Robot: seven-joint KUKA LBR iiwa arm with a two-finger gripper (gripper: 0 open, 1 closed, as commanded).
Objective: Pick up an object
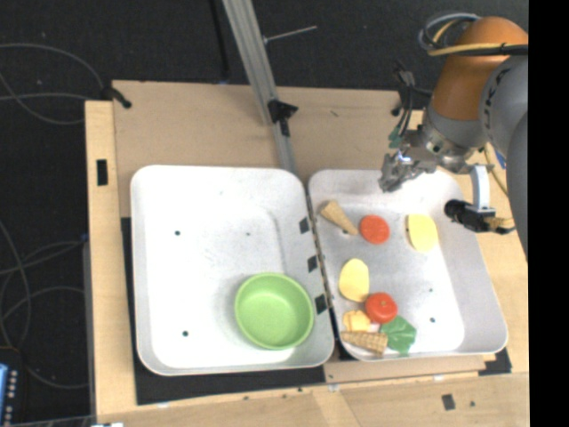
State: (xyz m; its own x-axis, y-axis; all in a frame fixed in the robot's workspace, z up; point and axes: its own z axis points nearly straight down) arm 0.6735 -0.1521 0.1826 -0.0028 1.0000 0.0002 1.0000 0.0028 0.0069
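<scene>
My gripper (392,178) hangs over the far edge of the right bin (462,274), with nothing seen between its fingers. Below it lie toy foods. A tan cone (337,217) sits at the bin's upper left, a red-orange ball (374,229) beside it, and a yellow piece (421,233) to the right. Lower down are a yellow pear-like piece (354,278), a red tomato (381,306), a green leafy piece (401,334) and a waffle piece (365,341).
The left bin (187,229) holds a green bowl (273,310) near its front right corner. A slanted metal pole (256,60) stands behind the bins. The wooden bench (178,123) surrounds both bins.
</scene>
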